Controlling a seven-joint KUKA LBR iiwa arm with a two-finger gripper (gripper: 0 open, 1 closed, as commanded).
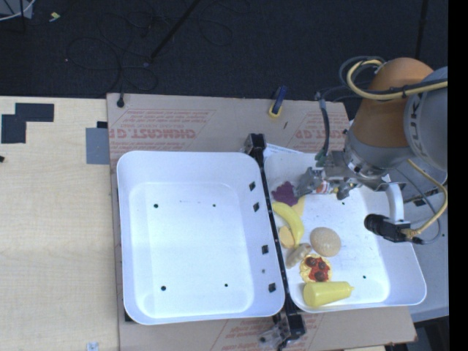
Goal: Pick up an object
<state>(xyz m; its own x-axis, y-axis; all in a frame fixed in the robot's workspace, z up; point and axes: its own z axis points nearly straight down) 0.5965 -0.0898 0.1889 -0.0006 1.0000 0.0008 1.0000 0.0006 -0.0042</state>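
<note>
Now, going from the left, the left bin (190,236) is sitting bare on the surface (51,225), and everything worth picking is lying in the right bin (395,287), crowded along its left wall. A purple piece (284,193) is lying at the top, then the yellow banana (289,221), a tan round object (325,241), a red-and-yellow piece (317,268) and a yellow bottle-like object (326,292) nearest the front. I am reaching in from the right, and my end effector (319,181) is hovering over the upper part of that bin, just right of the purple piece and near the banana's upper end. To do this step well, I am judging that I should settle on one object, centre over it and descend straight, since the pile is tight and a slanted approach could nudge neighbours. Whether my end effector is spread or pressed together I cannot tell at this angle, and nothing I can see is showing it pinching any object
</note>
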